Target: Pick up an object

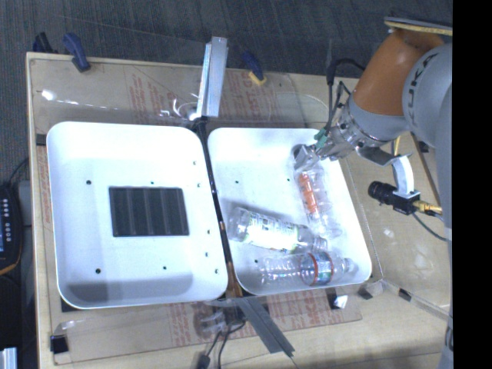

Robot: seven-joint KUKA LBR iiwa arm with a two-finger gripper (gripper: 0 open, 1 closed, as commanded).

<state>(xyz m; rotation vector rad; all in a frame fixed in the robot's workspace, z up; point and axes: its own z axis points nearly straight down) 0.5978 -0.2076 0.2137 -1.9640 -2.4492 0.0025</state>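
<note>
Three clear plastic bottles lie in the right bin (246, 148). One with an orange label (310, 194) lies along the right side, its upper end just under my gripper (305, 155). A second with a pale green label (265, 230) lies across the middle. A third with a blue and red label (309, 267) lies along the front wall. My gripper sits low over the bin's back right part, at the top end of the orange-label bottle. Whether it touches that bottle I cannot tell.
The left bin (77, 160) holds a dark ribbed rectangular block (148, 211) near its middle. A metal bar (212, 75) stands up at the back between the bins. Blue clamps (75, 51) hold the bench's back edge. A black cable fitting (392, 194) hangs right of the right bin.
</note>
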